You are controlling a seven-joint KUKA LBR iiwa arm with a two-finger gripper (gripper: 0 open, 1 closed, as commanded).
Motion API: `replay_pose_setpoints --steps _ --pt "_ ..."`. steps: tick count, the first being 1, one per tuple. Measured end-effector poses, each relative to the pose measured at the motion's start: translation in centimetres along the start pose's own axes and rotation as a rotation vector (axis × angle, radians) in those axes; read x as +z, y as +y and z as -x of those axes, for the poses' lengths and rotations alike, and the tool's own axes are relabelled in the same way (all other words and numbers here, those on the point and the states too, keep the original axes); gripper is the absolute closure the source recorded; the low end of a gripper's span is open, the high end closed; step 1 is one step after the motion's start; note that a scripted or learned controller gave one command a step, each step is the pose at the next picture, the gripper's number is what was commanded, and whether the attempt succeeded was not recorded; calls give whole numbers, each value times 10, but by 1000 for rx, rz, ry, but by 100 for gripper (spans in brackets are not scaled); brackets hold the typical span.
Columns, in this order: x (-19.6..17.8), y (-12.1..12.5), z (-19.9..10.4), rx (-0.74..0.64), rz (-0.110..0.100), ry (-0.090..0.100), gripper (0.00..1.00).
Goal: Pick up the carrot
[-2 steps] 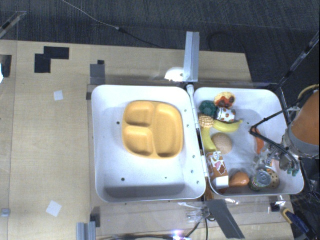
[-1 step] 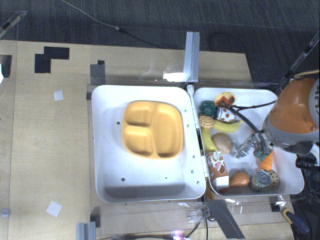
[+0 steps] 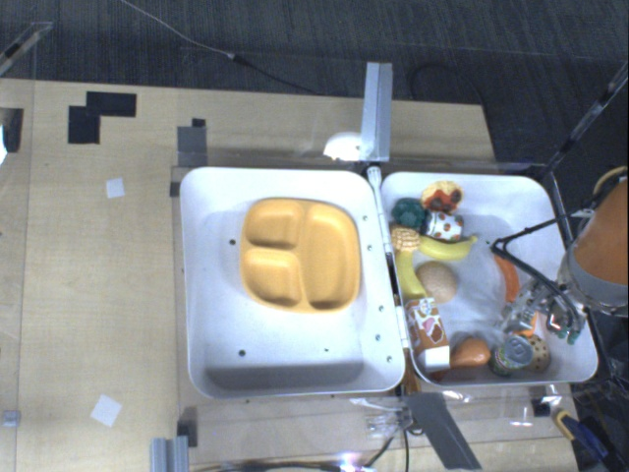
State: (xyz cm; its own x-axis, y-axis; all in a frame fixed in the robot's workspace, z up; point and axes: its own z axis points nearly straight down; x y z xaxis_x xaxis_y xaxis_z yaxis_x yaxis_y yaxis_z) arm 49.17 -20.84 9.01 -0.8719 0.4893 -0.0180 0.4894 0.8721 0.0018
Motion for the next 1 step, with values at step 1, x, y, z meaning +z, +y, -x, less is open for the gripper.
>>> replay_pose_setpoints --steps 1 --pt "-57 86 -49 182 3 10 100"
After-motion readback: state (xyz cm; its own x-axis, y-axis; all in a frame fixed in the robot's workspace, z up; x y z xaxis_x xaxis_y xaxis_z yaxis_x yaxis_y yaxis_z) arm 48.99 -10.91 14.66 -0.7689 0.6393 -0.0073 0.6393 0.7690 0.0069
